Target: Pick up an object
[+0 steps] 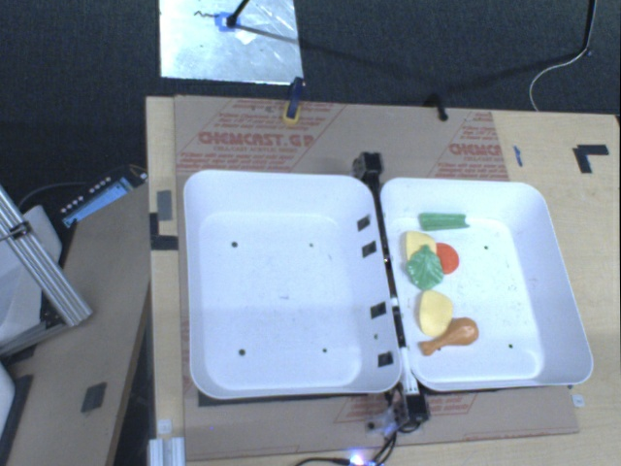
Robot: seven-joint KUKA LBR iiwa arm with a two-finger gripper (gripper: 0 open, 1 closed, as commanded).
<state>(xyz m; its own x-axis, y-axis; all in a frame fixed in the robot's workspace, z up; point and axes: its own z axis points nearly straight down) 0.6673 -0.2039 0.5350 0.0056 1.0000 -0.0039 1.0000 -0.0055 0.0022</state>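
Note:
The right bin point(543, 260) holds several toy foods along its left side. A green bean-like piece point(444, 221) lies at the top. Below it a yellow piece point(416, 244) and a red round piece point(446, 256) touch a green leafy piece point(424, 269). Lower down sits a yellow lemon-like piece point(436, 311), with an orange-brown drumstick point(452, 335) right beneath it.
The left bin point(281, 280) sits beside the right one, joined by a black hinge strip point(388, 280). Both rest on a cardboard sheet point(320, 129). A shiny metal plate point(230, 25) lies beyond the bench, and a metal frame point(39, 280) stands at the left.

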